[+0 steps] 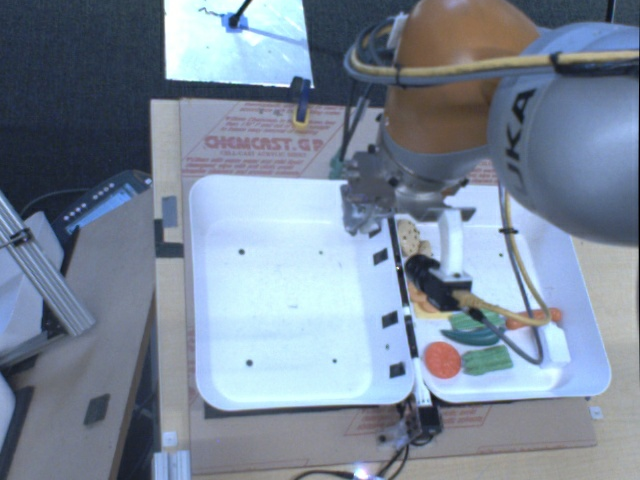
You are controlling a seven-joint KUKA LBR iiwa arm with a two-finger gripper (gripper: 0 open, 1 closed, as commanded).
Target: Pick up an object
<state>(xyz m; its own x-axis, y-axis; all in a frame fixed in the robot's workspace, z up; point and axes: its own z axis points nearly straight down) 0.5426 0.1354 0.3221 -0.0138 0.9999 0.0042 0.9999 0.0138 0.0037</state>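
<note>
Crosswise, green pod [488, 361] lying left-to-right, in right bin [588, 356], fingers [360, 222] state untellable.

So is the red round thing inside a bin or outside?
Inside. The red round thing lies on the floor of the right bin, near its front rim, beside a green piece.

Flat red round disc [442, 360] lies just beside ridged green piece [488, 360] at the front of the right-hand white bin [560, 288]. An orange, possibly carrot-shaped piece [530, 318] lies behind them.
</note>
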